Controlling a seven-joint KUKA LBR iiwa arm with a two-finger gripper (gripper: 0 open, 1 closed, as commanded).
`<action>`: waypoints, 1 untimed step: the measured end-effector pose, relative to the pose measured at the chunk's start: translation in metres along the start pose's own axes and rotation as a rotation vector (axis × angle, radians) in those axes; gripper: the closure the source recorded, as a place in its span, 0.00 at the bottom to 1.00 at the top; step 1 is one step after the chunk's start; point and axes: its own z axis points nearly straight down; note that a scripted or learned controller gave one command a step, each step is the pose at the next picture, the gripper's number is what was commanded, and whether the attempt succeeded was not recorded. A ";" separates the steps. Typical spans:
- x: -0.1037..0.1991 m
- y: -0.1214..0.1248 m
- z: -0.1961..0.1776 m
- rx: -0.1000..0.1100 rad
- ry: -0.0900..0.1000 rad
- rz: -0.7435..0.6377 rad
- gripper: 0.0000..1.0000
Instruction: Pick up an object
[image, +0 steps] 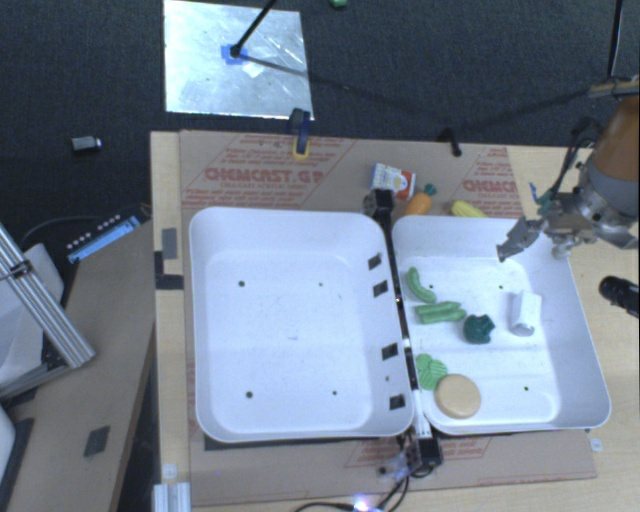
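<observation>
The right bin (570, 350) holds several small items: two green pods (430, 303), a dark green lump (479, 328), a white cylinder (522, 312), a light green leaf piece (431, 372) and a round tan disc (459, 396). My gripper (537, 243) hangs over the bin's far right corner, above and behind the white cylinder. Its fingers are open with nothing between them. The grey arm with its orange band comes in from the right edge.
The left bin (290, 320) lies beside the right one, with a black divider between them. Behind the bins, on the cardboard, lie an orange carrot (418, 203), a yellow piece (466, 210) and a white-and-red item (390, 180).
</observation>
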 end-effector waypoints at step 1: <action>0.072 0.020 0.147 0.007 0.005 -0.008 0.00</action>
